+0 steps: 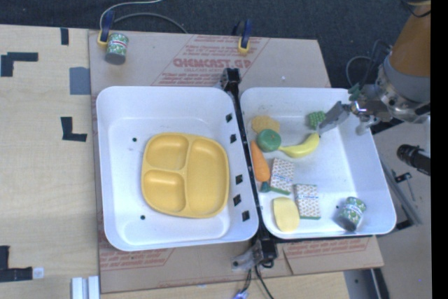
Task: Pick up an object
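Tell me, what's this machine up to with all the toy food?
A robot arm reaches in over the right bin, its hand beside a small green toy near the banana. Nothing is visibly lifted yet. The carrot and other toys lie below; the left bin holds a yellow divided plate.

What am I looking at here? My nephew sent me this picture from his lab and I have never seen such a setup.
It is a single photo from a camera fixed above a workbench, looking down at a slant. The grey and orange shape at the right is a robot arm; its claw reaches over the right white bin, next to a small green piece. I cannot tell if it grips anything. That bin holds toy food: a banana, a carrot, a small can and a few packets. The left bin holds a yellow divided plate. Another small can stands on the bench beyond the bins.
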Motion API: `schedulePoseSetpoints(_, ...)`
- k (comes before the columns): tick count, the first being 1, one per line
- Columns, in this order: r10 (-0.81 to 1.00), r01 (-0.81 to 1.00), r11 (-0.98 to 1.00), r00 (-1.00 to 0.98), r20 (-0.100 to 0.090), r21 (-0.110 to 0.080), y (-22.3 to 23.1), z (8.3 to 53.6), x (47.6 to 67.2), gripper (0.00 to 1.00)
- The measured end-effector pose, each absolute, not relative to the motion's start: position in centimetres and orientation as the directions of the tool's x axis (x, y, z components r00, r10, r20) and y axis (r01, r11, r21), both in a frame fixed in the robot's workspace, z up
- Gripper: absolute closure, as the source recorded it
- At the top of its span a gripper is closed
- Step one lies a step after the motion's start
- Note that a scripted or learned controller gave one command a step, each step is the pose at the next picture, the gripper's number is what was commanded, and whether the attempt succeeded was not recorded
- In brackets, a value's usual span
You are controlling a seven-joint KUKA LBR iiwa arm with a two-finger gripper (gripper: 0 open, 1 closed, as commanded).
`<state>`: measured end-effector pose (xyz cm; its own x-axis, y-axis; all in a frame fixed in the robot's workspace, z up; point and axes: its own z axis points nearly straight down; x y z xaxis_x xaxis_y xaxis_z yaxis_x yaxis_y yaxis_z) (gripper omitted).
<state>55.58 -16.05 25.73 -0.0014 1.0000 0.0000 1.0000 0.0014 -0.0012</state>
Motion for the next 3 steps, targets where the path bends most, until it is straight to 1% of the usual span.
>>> schedulePoseSetpoints(1, 1.000, 1.000, 0.002, -0.002, 0.001, -0.004, -14.5, 12.3, 57.7, 0.00)
schedulePoseSetpoints(2, 1.000, 1.000, -0.001, 0.001, -0.001, 0.014, -9.8, 8.9, 48.8, 0.00)
schedulePoseSetpoints(3, 1.000, 1.000, 0.001, -0.001, 0.002, 0.006, -10.8, 8.9, 55.3, 0.00)
